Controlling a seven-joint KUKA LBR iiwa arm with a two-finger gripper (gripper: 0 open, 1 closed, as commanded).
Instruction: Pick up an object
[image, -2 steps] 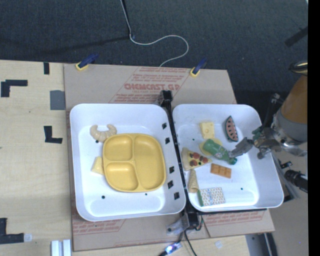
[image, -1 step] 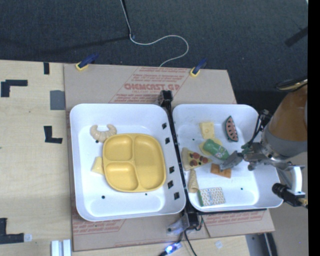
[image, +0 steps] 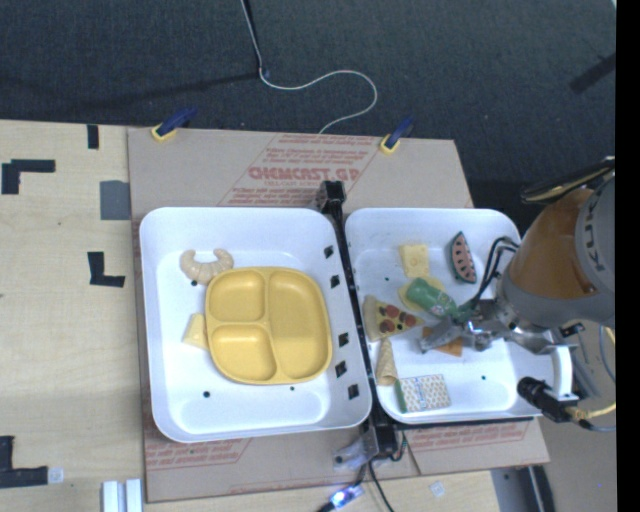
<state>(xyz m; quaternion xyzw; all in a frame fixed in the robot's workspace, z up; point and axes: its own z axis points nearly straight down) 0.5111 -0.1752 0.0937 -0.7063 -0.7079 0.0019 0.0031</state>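
Grey metal of the claw (image: 447, 337) hangs low over the middle of the right bin (image: 500, 405), reaching in from 3 o'clock with the tips aimed toward 9 o'clock. Cannot tell whether open or shut: too small and blurred at the tips, and nothing plainly seen between them.

Nearest candidate for the pick: a green item (image: 424, 295), lying just beside the claw at about 11 o'clock, long axis running roughly from 10 to 4 o'clock, so nearly pointing at the tips. Directly under or touching the claw, at 5 o'clock, an orange scrap (image: 452, 349), partly hidden. Farther off: a pizza slice toy (image: 388, 319) at 9 o'clock, a yellow block (image: 414, 260) at 11 o'clock, a watermelon slice toy (image: 460, 256) at 1 o'clock near the far wall, a patterned card (image: 423, 392) at 7 o'clock.

Judged from this: pick not yet made. Best prospect probably the green item, calling for a short shift toward 11 o'clock and a grip across its narrow width. Risk: crowding from the orange scrap and pizza slice toy.

Left bin (image: 160, 300) with the yellow divided plate (image: 268, 325) well apart, at 9 o'clock.
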